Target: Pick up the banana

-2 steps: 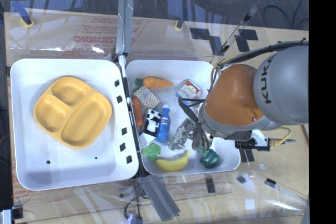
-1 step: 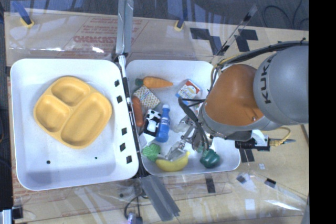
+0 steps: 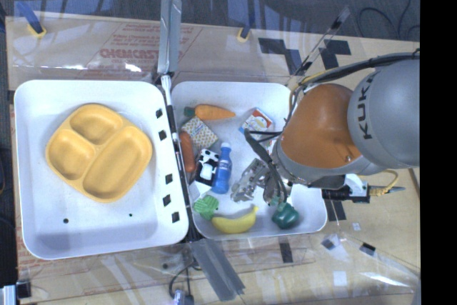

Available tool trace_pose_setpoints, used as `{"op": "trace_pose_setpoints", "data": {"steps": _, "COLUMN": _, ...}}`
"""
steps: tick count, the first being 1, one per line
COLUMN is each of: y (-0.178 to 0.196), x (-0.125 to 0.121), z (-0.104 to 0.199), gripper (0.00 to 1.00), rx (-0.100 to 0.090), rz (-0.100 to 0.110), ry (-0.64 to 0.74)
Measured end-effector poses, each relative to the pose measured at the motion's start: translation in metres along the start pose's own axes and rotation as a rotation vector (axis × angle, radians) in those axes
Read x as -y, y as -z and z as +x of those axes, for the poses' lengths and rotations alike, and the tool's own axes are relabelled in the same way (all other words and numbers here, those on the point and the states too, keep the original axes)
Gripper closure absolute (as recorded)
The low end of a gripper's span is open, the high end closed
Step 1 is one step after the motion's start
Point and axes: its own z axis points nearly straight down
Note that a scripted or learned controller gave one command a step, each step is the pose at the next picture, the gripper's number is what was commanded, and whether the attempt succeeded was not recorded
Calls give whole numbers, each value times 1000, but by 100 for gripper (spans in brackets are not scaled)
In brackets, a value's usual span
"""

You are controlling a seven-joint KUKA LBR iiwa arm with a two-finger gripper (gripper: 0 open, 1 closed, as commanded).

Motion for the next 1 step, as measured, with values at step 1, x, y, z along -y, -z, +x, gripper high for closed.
{"op": "trace_pose_setpoints", "data": {"steps": 1, "y": 0, "x": 0, "z": 0, "gripper": 0, "rx": 0, "rz": 0, "ry": 0}}
